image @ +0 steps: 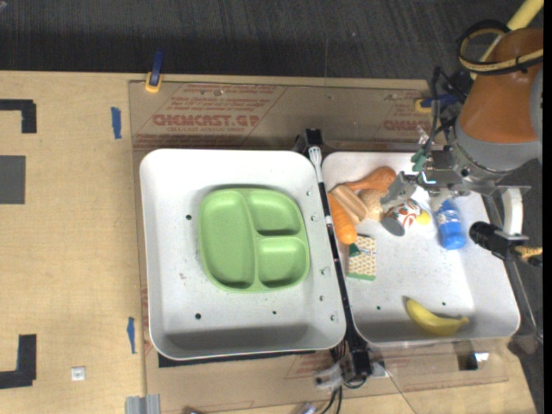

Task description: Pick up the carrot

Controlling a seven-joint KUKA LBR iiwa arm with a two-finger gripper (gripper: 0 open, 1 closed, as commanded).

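In the right bin (483, 313), one banana (435, 317) lies nearest. Farther back, one carrot (343, 227) hugs the left wall, long axis running near-to-far. Beyond, the tool (414, 182) hovers over one can (402, 216); its opening cannot be told.

left bin (164, 231): sitting centre-left, holding divided plate (253, 238) | right bin (492, 304): carrot (344, 227) lying at left wall; banana (434, 316) lying lower right

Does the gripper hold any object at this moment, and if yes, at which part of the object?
It cannot be told. The gripper sits low over the right bin, among the cluttered items near the small can; the carrot lies apart by the divider.
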